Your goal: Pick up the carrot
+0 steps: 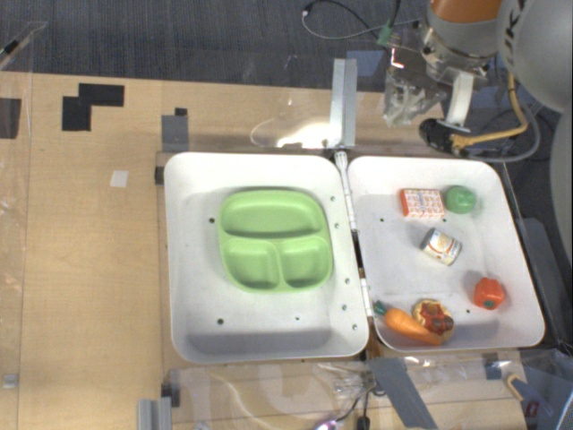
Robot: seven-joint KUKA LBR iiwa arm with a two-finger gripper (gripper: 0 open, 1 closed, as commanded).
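The carrot (pixel 407 324), orange with a green tip, lies along the front edge of the right bin (pixel 515 240), near its left corner. It touches a round red and yellow toy (pixel 433 316) at its right end. My gripper (pixel 410 102) hangs high above the bench behind the right bin's far edge, well away from the carrot. Its clear fingers have nothing between them.
The right bin also holds a red and white box (pixel 422 203), a green ball (pixel 460 199), a small tin (pixel 440 246) and a red pepper (pixel 489 293). A green divided plate (pixel 273 239) sits in the left bin (pixel 192 267). A metal post (pixel 344 106) stands between the bins.
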